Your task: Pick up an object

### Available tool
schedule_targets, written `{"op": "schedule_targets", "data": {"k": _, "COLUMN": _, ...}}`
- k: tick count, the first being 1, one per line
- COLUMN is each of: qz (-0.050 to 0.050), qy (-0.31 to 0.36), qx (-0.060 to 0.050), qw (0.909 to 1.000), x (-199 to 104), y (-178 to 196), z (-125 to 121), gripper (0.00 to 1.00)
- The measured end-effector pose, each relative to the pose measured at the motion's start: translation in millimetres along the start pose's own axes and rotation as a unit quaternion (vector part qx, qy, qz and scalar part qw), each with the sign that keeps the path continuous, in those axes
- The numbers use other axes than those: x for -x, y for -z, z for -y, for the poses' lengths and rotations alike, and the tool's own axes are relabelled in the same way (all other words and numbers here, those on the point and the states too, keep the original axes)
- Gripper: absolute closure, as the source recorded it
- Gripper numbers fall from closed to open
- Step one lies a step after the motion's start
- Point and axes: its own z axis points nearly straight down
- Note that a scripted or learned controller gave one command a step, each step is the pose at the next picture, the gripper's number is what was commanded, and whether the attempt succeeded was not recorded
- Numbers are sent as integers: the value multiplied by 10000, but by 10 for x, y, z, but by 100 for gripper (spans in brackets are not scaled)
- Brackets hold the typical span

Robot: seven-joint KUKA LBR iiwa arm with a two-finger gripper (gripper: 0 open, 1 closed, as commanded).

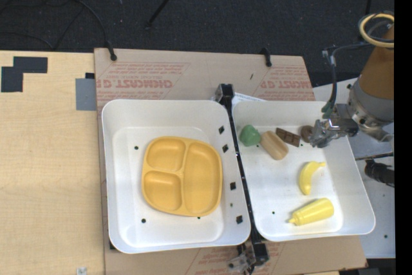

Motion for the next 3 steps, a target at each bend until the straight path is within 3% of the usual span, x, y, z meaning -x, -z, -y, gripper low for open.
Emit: {"op": "schedule_targets", "data": {"k": 3, "qz": -2, "qy": 4, "qx": -23, "qw": 10000, "x": -1643, "y": -137, "z": -362, "gripper": 100}}
